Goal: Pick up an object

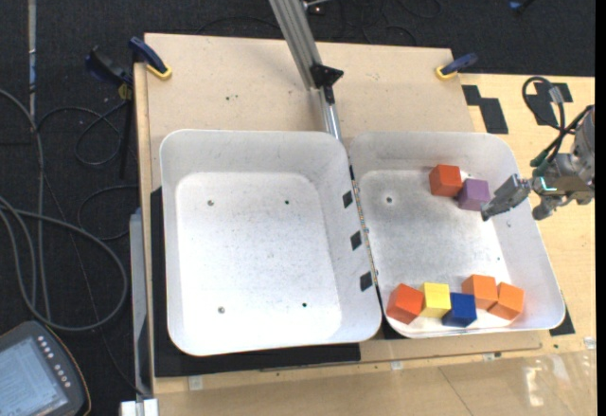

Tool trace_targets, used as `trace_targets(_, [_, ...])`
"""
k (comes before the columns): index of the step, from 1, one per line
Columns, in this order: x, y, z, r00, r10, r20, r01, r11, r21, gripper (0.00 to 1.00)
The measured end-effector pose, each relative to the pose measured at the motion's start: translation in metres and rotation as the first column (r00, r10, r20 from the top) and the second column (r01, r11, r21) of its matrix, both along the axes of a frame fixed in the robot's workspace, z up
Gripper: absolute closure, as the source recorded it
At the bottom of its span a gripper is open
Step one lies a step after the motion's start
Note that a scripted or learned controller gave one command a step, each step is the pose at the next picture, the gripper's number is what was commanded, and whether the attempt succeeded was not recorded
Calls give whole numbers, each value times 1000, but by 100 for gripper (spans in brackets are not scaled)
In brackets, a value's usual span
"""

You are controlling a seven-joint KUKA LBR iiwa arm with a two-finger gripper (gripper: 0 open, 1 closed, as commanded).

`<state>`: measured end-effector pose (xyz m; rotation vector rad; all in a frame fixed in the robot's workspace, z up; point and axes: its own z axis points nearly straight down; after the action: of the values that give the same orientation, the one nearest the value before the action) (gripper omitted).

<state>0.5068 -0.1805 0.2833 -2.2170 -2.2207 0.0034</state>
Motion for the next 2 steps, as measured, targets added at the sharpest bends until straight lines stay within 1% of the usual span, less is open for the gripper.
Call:
trace_targets(1, [1, 0, 2, 1000, -1, 4, 1, 1000, -1, 0])
trace_targets(2, [-4, -2, -61, 1000, -3, -2, 3, 1000, 0, 0])
